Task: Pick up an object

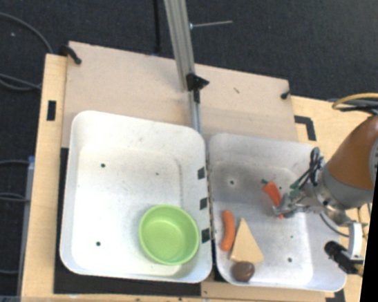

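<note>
My gripper [280, 207] hangs low over the right bin [298, 267], its tips next to a small red-orange piece [272, 191] that lies just up and left of them. Whether that piece is between the fingers cannot be told from this angle. Nearer the bin's front left lie an orange sausage-shaped object [228, 230], a tan wedge [245, 244] and a small brown lump [242, 271], all clear of the gripper. A green bowl [169, 234] sits at the front right of the left bin [105, 149].
A metal pole [183, 41] slants down from the top to the gap between the bins. The arm's orange band [356, 153] and grey wrist cover the right bin's right edge. Cables lie on the dark floor at the left.
</note>
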`<state>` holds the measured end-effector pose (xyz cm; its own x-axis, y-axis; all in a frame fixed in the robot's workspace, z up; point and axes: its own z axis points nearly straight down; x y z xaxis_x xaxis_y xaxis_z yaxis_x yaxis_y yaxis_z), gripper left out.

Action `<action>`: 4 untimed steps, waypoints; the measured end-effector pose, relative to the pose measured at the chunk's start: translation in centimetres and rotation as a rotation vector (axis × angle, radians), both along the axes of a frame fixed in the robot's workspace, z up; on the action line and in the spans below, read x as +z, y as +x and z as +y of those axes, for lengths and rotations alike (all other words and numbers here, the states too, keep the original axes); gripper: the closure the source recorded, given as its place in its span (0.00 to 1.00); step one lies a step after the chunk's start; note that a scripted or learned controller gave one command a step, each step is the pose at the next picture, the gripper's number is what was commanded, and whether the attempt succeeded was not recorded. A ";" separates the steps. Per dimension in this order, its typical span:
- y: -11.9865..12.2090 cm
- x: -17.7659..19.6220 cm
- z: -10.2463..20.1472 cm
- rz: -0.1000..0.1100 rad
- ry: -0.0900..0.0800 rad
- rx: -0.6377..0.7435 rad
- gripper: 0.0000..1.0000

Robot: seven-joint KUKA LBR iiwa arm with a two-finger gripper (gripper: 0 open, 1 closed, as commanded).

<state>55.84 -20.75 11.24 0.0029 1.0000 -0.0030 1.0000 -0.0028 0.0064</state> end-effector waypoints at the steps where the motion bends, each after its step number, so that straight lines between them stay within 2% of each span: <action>1: 0.5 6.4 -0.5 -0.002 0.000 0.006 1.00; 3: 1.3 17.6 0.2 -0.002 0.000 0.008 1.00; 4: 0.3 17.9 5.8 0.003 0.002 0.010 1.00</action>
<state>56.17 -14.92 29.12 -0.0072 1.0000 -0.0007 1.0000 0.0072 0.0036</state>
